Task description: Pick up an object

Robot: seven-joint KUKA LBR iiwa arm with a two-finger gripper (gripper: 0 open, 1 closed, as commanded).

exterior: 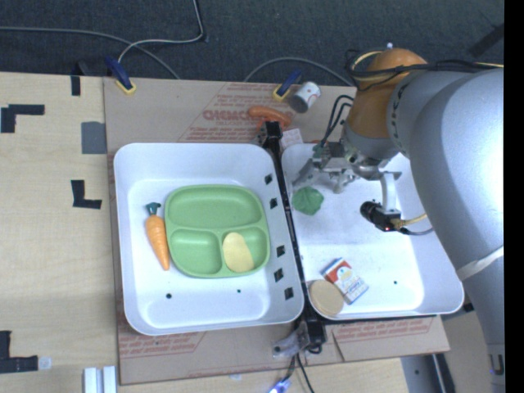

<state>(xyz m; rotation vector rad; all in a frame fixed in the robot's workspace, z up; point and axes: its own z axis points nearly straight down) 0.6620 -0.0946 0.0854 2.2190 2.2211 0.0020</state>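
So the gripper [315,173] hangs over the right bin's [426,289] far-left corner.
Can't tell if its fingers are open; green lump [309,201] just beside it, nothing visibly held.

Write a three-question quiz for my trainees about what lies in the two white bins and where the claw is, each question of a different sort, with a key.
1. True or false: the yellow oval toy lies in a compartment of the green divided plastic tray.
2. Multiple choice: the orange toy carrot lies (A) on the tray, (B) beside the tray in the left white bin, (C) in the right white bin.
3. Fill in: the claw is above the small ____ crumpled object in the right bin.

Key: 1 true; 2 B; 3 green.
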